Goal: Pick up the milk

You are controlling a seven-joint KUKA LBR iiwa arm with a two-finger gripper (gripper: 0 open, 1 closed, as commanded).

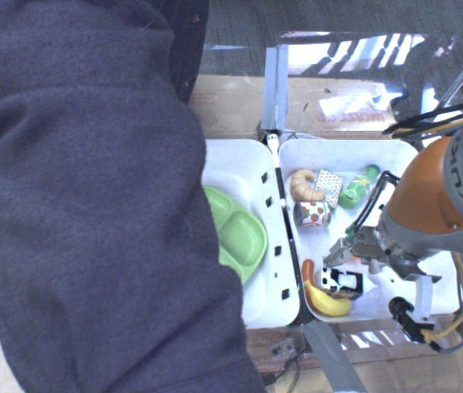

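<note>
We see the milk (344,282), a small black-and-white carton, in the right bin (395,150), near its front. A banana (326,300) lies just in front of it, touching. The gripper (339,255) hangs just above the milk; we cannot tell how far its fingers are open. Further back lie a can (314,213), a croissant (304,184) and a green bottle (357,187). A green plate (240,236) sits in the left bin (274,289), and dark cloth (84,178) covers the left side.

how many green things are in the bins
2: a green divided plate in the left bin, a green bottle near the right bin's far edge. The dark cloth may hide more.
</note>
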